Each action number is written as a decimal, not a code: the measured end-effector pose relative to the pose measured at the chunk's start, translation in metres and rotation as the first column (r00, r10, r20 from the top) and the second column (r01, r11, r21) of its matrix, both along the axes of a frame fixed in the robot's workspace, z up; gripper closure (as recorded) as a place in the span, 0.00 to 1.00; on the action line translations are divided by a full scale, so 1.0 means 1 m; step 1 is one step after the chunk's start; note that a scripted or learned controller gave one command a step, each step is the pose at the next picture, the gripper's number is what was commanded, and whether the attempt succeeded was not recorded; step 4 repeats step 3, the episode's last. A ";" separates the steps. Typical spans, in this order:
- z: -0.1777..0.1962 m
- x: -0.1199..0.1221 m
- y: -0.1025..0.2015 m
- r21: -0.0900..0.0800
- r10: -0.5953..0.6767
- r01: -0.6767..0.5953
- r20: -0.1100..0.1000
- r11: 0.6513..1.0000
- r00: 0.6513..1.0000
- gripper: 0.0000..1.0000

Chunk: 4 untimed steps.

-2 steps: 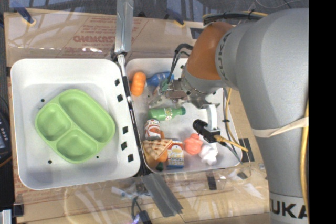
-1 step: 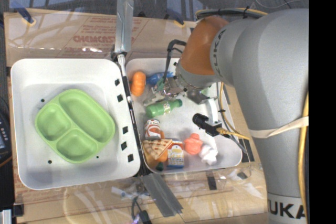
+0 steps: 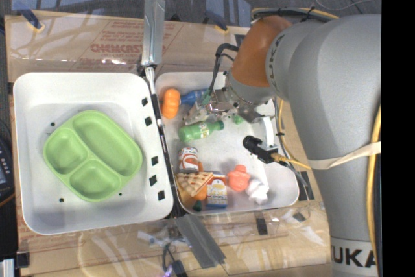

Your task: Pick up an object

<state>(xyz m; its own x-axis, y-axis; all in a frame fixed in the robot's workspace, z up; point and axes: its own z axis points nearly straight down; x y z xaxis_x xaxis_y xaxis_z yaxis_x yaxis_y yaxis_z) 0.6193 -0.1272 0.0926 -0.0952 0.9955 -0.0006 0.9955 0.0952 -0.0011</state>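
Progress on the pick looked slight, judged from how things lay. On the surface [image 3: 97, 42], the left bin [image 3: 26, 100] held a green divided plate [image 3: 93, 154], lying flat and well apart from the robot.

Across the divider, the right bin [image 3: 224, 151] carried the clutter. A small round orange thing [image 3: 170, 102] sat near its far left wall, with a red and white can [image 3: 189, 157] nearer the camera. A waffle-patterned wedge [image 3: 193, 183] lay at the near edge, touching a small carton [image 3: 217, 192]. A blue thing [image 3: 193, 98] lay just beside the orange one, partly hidden by the robot's metalwork. A green bottle [image 3: 201, 131] lay on its side towards the middle of the bin, just below the jaws as the view showed them. Further right sat a pink toy [image 3: 239, 177] and, touching it, a white lump [image 3: 258, 191].

The arm [image 3: 324, 87] reached in from the right, its wrist low over the far half of the right bin. The jaws hung close to the green bottle and the blue thing. I could not tell whether they were apart or together, and nothing showed between them.

So the approach seemed done. The grasp and the lift both remained, and the green bottle looked the likeliest object.
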 end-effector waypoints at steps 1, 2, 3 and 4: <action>0.011 0.000 0.001 0.001 0.004 -0.004 -0.003 1.000 1.000 1.00; 0.101 0.038 0.064 0.001 -0.123 0.123 0.001 0.992 0.992 1.00; 0.098 0.037 0.113 0.001 -0.072 0.072 -0.005 0.997 0.997 1.00; 0.098 0.037 0.113 0.001 -0.072 0.072 -0.005 0.997 0.997 1.00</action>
